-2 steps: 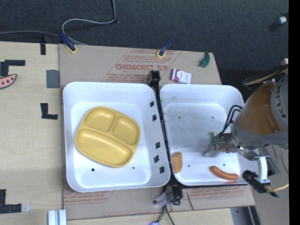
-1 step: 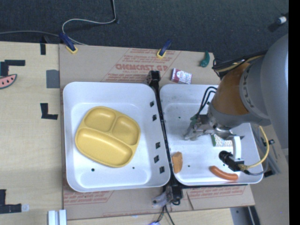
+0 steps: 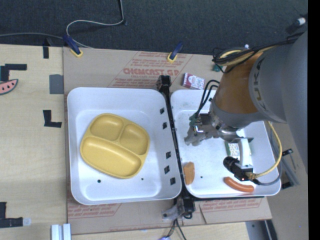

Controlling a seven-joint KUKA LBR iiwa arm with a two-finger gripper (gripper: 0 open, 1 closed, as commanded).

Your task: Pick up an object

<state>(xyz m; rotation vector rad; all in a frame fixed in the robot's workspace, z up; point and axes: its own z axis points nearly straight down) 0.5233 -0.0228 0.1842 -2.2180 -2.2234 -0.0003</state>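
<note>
The gripper (image 3: 194,134) hangs low over the right bin (image 3: 212,176), near its left wall, and from this slant I cannot tell whether the jaws are spread or pressed together; nothing shows between them. The candidates lie nearer the front edge: a small brown roll (image 3: 188,172) tight against the dividing wall, and a sausage (image 3: 239,185) in the front right corner. Risk number one is that roll, which sits so close to the wall that a jaw could land on the rim instead of beside it. The sausage (round and probably slick) could squirt out of a pinch. The yellow plate (image 3: 115,145) in the left bin (image 3: 75,134) looks too broad to grip. Both bins rest on a cardboard sheet (image 3: 150,71) on the pale bench (image 3: 30,149), with a small packet (image 3: 192,80) just behind the right bin and dark floor (image 3: 200,14) beyond.
</note>
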